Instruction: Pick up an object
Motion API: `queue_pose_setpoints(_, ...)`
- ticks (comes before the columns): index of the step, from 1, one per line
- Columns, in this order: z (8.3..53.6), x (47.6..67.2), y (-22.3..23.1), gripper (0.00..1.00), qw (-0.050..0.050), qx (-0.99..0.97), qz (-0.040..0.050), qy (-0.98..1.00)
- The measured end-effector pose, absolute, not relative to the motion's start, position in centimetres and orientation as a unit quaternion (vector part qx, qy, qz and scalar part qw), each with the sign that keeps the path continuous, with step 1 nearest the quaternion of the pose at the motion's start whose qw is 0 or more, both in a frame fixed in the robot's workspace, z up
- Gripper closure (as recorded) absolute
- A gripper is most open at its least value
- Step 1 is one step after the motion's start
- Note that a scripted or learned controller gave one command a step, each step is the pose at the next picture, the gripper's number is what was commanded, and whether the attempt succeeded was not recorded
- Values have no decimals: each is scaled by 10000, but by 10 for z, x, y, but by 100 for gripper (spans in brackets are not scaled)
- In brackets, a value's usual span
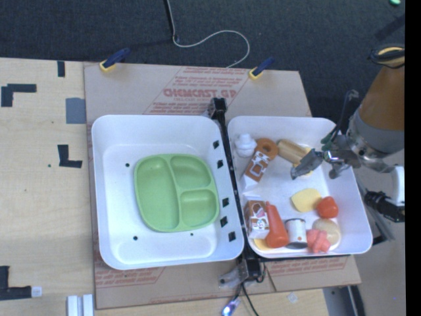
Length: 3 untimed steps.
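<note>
My arm (385, 114) reaches over the right edge of the tabletop (39, 176), and my pincer (320, 162) hangs spread apart above the right bin (348, 239), holding nothing; the risk I judge from here is closing on bare floor between things, or nudging the crowded pieces against one another so that none seats between the tips. The left bin (112, 236) holds a green divided plate (176, 191) lying flat; the right bin holds the pickable clutter: a brown carton (258, 163) near the divider, a tan roll (293, 150) just beside my pincer, a small printed packet (258, 217), a yellow piece (305, 200), a red ketchup-like bottle (276, 232), a red tomato-like ball (327, 207), a small white bottle (245, 143).
</note>
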<state>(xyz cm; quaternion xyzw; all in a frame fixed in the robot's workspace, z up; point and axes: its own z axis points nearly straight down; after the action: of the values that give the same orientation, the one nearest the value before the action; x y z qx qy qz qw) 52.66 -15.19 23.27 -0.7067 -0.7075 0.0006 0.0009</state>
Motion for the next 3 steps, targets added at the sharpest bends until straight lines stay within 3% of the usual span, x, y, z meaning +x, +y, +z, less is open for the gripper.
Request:
queue_pose_setpoints(1, 294, 487, -96, 0, -1, -7050, -11, -7092)
queue_pose_setpoints(2, 311, 483, 65, 0, 12, -7006, -11, -7135)
queue_pose_setpoints(3, 320, 483, 57, 100, 14, -7054, 13, -7088)
